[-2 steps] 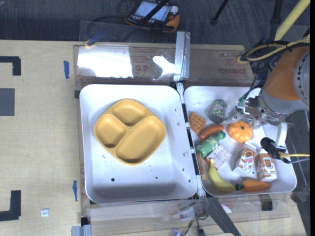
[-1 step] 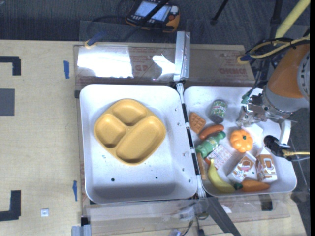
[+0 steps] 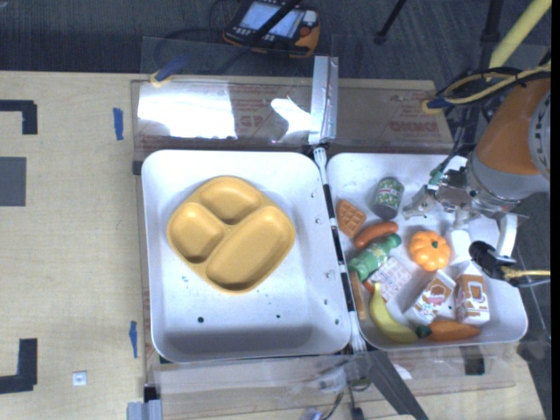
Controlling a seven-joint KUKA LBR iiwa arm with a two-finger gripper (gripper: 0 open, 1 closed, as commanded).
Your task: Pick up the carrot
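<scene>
Even overhead light, soft image.
Glare washed out the clear plastic sheet [image 3: 223, 112] behind the white bins; the yellow compartment plate [image 3: 230, 232] cast faint shadow, and fine detail was slightly blurred.

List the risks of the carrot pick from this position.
1. The carrot lies at the right bin's near edge, wedged under two small cartons beside the banana; fingers may hit those first.
2. The gripper sits far off, by the pumpkin, so its path crosses clutter.
</scene>
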